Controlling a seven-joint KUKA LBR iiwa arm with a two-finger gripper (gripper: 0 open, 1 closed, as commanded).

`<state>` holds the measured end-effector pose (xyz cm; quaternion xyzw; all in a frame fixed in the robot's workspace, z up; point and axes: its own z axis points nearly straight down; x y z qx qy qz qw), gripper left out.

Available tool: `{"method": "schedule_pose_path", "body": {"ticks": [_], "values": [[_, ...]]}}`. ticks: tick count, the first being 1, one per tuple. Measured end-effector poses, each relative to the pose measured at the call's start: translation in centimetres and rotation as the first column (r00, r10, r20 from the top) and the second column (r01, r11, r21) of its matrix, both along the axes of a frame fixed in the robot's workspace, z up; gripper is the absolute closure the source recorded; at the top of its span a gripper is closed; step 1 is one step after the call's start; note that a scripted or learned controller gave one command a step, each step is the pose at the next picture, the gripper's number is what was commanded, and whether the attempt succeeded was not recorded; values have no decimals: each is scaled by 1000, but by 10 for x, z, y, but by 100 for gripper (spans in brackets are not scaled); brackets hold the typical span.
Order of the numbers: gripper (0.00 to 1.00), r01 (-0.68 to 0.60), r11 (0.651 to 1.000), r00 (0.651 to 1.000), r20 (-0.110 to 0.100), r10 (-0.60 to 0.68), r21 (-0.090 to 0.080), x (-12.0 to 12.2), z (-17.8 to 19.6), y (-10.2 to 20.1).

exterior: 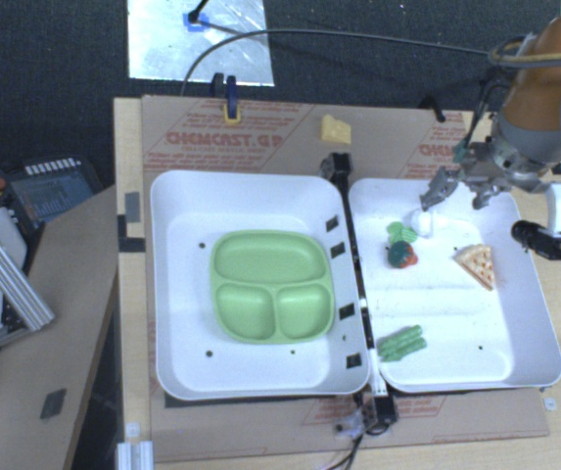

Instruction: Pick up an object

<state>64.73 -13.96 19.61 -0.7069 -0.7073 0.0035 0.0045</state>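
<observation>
The gripper [459,194] hangs spread wide and holding nothing over the far edge of the right bin [525,360], above a white lump [422,223]. Just beside that lump sit green and red toys [399,246]; a descent could knock them or pinch both. A pizza slice [477,264] lies apart.

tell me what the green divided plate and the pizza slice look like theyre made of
Green divided plate: likely moulded plastic, with a smooth satin finish, one even pale green and soft rounded compartment walls. Pizza slice: probably a plastic or rubber toy; flat tan wedge with a darker crust edge, too small to be sure.
</observation>
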Motion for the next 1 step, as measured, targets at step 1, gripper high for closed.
{"method": "schedule_pose_path", "body": {"ticks": [1], "values": [[0, -2, 1000, 1000, 13, 2, -2, 3, 8, 0]]}}
